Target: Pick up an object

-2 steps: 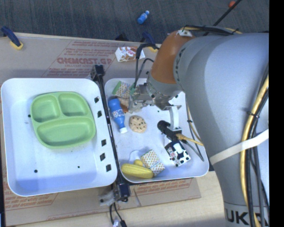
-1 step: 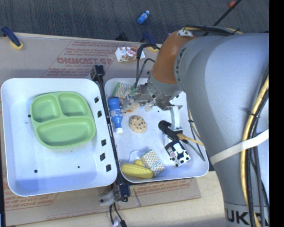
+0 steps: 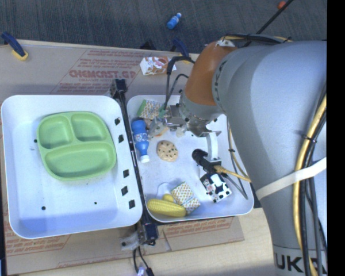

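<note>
My pincer (image 3: 168, 121) hangs over the right white bin's (image 3: 241, 203) far-left corner; I can't tell its spread. The small blue-and-white plastic bottle (image 3: 140, 139) nearby looks light, stiff, slippery; grip mid-body.

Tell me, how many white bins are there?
2. The left bin holds a green plate. The right bin holds the toys, beneath the arm.
</note>
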